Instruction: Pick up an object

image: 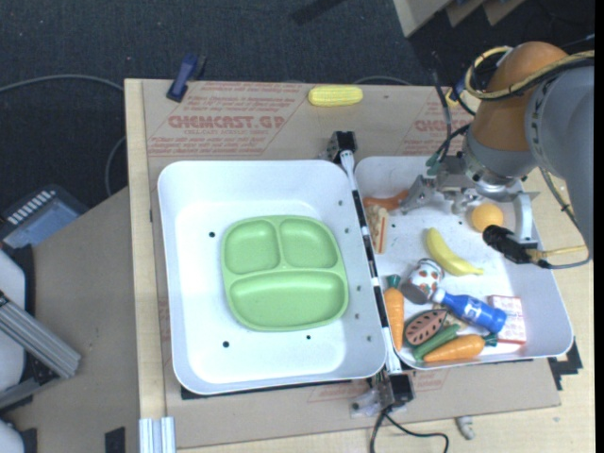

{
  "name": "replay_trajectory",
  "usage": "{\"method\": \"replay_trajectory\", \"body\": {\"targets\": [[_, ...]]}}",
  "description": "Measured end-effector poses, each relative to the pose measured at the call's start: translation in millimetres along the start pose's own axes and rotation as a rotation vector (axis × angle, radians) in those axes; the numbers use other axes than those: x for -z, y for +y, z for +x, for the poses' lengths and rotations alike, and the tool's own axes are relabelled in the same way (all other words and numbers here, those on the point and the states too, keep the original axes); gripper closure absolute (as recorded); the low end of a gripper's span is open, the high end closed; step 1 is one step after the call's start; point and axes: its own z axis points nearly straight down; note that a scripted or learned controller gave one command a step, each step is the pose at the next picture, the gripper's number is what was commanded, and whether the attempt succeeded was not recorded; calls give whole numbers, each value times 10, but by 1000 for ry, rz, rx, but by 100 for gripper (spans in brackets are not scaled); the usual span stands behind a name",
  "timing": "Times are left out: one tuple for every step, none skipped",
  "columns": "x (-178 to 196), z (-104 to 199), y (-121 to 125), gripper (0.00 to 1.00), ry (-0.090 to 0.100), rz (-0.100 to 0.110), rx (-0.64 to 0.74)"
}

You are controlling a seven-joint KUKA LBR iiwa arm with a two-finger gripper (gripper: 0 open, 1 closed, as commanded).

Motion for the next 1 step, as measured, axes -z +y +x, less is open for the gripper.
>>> {"method": "replay_trajectory", "body": {"targets": [[-94,7,-571,0,0,0,-1]]}}
